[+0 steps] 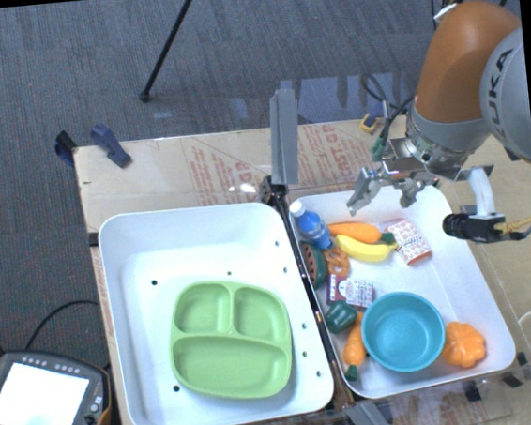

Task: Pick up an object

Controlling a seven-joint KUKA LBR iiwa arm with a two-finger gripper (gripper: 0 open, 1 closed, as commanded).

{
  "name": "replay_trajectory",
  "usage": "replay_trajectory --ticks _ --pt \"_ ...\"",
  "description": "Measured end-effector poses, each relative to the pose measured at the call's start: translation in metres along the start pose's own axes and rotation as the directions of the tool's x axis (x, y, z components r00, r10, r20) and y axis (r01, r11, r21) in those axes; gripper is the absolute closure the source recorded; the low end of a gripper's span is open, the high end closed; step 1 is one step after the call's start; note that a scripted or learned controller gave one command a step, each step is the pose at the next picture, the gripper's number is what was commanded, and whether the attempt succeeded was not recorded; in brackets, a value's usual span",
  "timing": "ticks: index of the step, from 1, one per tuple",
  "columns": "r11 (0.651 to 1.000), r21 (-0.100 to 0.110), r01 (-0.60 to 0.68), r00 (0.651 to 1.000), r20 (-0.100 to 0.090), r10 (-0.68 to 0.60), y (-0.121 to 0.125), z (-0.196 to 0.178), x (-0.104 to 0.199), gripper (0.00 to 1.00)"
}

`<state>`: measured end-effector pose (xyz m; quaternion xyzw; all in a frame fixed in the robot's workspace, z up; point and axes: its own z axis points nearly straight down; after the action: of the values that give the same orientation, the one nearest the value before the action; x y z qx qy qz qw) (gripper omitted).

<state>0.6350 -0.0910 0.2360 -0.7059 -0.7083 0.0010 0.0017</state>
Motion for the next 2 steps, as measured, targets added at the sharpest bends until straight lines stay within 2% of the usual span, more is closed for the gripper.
replay_trajectory --ticks 1,2 --pt "0.999 0.012 -0.045 0.999 0.000 0.045 0.006 0.113 -0.009 0.00" --pt "1.000 -0.023 -0.006 1.000 0.006 0.006 -0.014 0.138 -0.002 0.00"
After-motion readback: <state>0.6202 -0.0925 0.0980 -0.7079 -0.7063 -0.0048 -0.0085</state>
